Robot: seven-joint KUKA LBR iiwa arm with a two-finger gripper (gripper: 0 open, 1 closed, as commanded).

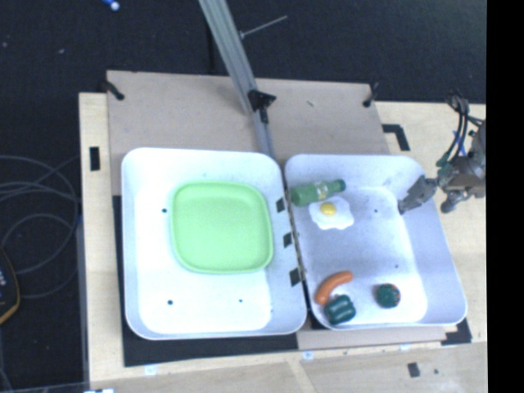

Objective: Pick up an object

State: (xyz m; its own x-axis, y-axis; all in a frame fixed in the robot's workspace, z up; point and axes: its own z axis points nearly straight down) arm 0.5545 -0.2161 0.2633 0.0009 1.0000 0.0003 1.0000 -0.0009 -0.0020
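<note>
Fried egg (332,214) left of hand (431,196)

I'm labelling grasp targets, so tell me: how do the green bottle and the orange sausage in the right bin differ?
The green bottle lies at the far end of the right bin, beside the fried egg; the orange sausage lies at the near end, against a dark green item. The bottle is straight and green with a paler end; the sausage is curved and orange-red. Both lie flat near the divider.
</note>
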